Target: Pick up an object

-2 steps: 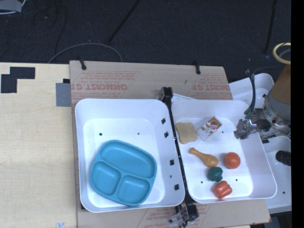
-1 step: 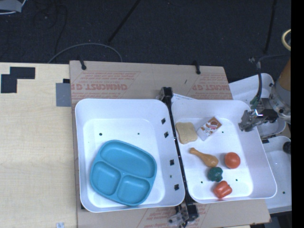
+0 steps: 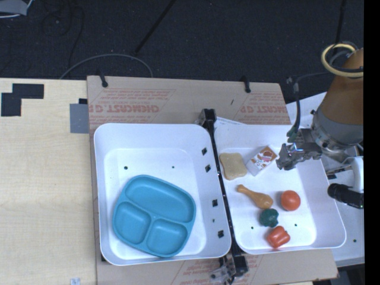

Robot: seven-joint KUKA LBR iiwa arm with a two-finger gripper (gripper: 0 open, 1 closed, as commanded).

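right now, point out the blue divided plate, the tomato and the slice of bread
blue divided plate (image 3: 155, 215), camera view, on the ridge between its compartments
tomato (image 3: 290, 200), camera view, middle of its red skin
slice of bread (image 3: 233, 165), camera view, centre of its tan face

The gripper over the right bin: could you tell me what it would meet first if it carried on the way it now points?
The gripper points toward the view's left, so the small carton lies first in that line, with the bread slice beyond. Its height above the bin is unclear, so it might pass over them.
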